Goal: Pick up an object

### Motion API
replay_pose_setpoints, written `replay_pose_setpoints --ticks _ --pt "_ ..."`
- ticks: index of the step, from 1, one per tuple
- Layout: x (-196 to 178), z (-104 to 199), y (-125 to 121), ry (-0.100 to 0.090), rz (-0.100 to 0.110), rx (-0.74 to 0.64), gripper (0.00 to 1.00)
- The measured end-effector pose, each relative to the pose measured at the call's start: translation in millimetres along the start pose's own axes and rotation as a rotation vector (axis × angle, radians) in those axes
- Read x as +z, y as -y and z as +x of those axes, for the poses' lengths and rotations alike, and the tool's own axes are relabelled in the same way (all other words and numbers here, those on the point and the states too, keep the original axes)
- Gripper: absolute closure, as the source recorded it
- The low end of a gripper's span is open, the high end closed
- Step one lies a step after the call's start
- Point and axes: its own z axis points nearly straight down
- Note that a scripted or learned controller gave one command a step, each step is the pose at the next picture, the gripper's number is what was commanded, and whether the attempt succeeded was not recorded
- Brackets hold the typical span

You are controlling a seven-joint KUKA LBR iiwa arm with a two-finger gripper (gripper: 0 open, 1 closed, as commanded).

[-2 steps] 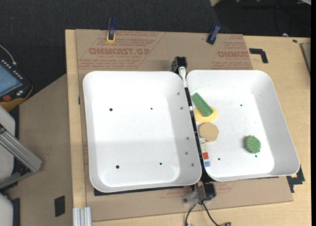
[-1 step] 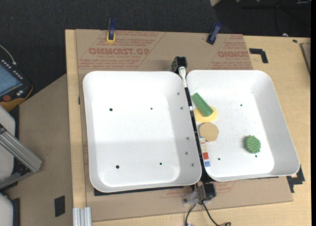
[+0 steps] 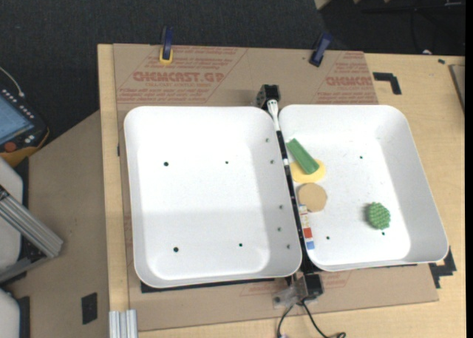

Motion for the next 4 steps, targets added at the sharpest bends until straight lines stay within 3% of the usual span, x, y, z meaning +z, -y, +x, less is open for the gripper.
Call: replay_pose_setpoints --ticks 4 --pt "-43 4 -1 -0.005 -0.02 -0.004 1.0"
